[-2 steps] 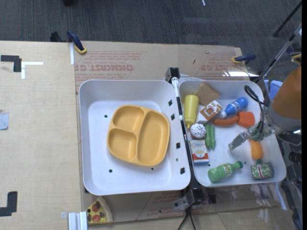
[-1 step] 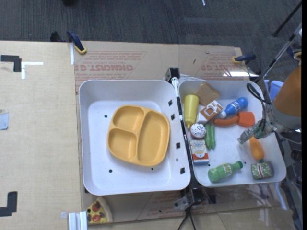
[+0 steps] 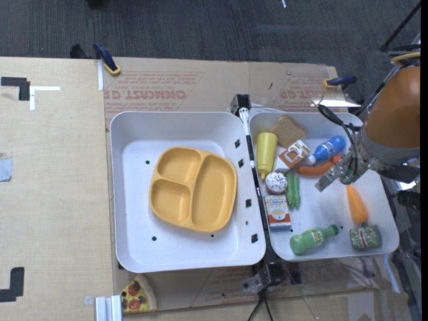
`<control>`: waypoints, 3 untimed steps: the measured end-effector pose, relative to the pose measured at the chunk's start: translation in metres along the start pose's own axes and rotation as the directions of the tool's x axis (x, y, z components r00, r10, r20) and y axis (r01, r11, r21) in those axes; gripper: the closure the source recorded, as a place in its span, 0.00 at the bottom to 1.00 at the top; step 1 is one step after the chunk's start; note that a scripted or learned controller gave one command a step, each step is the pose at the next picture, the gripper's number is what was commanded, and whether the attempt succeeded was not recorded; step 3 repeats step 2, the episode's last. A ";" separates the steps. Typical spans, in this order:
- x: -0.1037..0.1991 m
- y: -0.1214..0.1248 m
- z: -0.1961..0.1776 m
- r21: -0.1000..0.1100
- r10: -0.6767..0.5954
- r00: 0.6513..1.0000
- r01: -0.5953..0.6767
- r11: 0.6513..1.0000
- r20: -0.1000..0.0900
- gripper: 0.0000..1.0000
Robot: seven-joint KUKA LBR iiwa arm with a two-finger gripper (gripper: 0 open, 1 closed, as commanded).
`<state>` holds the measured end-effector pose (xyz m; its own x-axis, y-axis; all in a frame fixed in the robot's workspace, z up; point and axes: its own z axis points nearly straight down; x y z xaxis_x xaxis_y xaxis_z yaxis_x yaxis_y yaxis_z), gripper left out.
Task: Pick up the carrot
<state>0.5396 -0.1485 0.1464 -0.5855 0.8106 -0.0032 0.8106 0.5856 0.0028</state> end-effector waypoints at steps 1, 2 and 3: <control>-0.030 -0.053 0.055 0.001 -0.185 0.983 0.185 0.983 -0.003 1.00; -0.012 -0.026 0.013 -0.001 -0.252 0.968 0.252 0.968 0.000 1.00; -0.012 -0.026 0.013 -0.001 -0.252 0.968 0.252 0.968 0.000 1.00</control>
